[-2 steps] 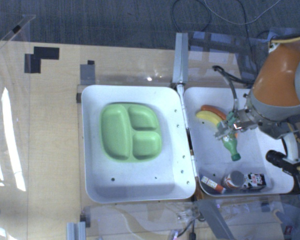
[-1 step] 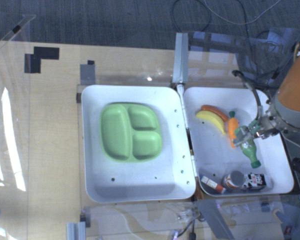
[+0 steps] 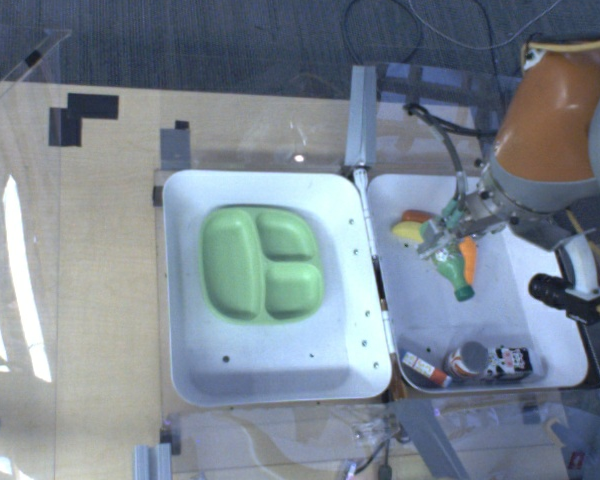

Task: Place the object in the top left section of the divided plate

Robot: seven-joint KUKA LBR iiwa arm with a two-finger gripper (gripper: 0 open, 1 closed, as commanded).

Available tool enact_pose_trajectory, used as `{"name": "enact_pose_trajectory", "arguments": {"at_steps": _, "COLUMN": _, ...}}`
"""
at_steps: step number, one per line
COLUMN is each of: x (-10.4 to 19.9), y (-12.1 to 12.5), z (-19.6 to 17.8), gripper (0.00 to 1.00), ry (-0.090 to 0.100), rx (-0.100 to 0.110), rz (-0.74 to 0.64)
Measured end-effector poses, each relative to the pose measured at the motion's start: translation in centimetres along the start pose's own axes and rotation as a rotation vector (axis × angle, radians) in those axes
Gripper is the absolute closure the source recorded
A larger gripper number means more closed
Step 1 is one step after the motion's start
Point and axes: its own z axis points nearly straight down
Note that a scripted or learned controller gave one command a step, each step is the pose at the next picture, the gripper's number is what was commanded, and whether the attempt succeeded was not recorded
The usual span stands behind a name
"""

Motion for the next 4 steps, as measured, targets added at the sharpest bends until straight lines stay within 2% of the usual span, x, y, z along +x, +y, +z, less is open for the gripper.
{"name": "enact_pose_trajectory", "arguments": {"at_steps": 1, "x": 4.4, "y": 10.4, "z": -0.3, "gripper": 1.0, "ry": 0.0, "rx": 0.002, "rz": 0.173}}
{"name": "enact_pose_trajectory", "arguments": {"at_steps": 2, "x": 6.2, "y": 16.1, "z": 0.5, "gripper": 1.0, "ry": 0.0, "rx": 0.0, "rz": 0.117}}
{"name": "enact_pose_trajectory", "arguments": {"at_steps": 3, "x": 5.4, "y": 16.0, "z": 3.7, "gripper": 1.0, "ry": 0.001, "rx": 0.002, "rz": 0.015}}
{"name": "enact_pose_trajectory", "arguments": {"at_steps": 4, "x": 5.5, "y": 16.2, "z": 2.6, "gripper": 1.0, "ry": -0.002, "rx": -0.003, "rz": 0.009}}
